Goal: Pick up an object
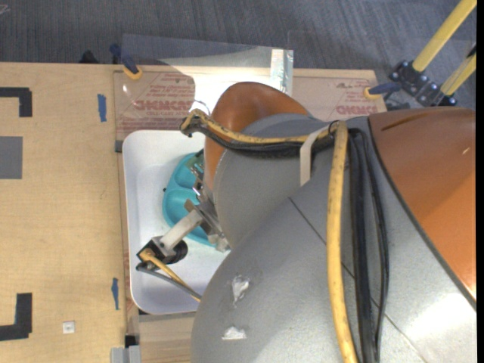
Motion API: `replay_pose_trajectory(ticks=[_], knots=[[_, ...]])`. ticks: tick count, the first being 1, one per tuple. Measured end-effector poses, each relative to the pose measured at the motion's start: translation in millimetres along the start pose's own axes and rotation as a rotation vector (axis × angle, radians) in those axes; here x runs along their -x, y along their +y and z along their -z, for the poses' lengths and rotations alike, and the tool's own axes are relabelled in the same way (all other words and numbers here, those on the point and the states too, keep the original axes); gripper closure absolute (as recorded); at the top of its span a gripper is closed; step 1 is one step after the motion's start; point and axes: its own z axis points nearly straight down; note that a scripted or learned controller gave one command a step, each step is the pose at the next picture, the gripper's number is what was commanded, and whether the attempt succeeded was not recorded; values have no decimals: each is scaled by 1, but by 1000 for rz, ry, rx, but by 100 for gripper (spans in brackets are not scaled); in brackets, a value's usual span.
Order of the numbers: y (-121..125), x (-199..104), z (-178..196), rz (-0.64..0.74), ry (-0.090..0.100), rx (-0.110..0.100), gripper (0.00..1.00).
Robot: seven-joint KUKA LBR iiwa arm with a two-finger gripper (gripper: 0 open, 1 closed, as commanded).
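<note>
Turquoise object (178,197) lay in the white bin (144,165), partly under the arm (272,210). The claw (203,203) sat against it, spread or pinching I could not tell; lifting apparently remained.

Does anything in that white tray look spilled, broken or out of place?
Nothing stands out. A turquoise object lies in the white bin, but the grey arm covers most of it, so I cannot tell whether it is askew or damaged. The bare part of the bin floor shows no spill or crack.
</note>
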Motion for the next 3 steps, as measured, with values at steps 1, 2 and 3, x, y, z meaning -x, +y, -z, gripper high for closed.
replay_pose_trajectory(ticks=[1, 2, 3], knots=[[0, -1, 44, 638, 5, 2, 100], [-1, 0, 23, 208, 1, -1, 100], [1, -3, -108, -34, 13, -3, 100]])
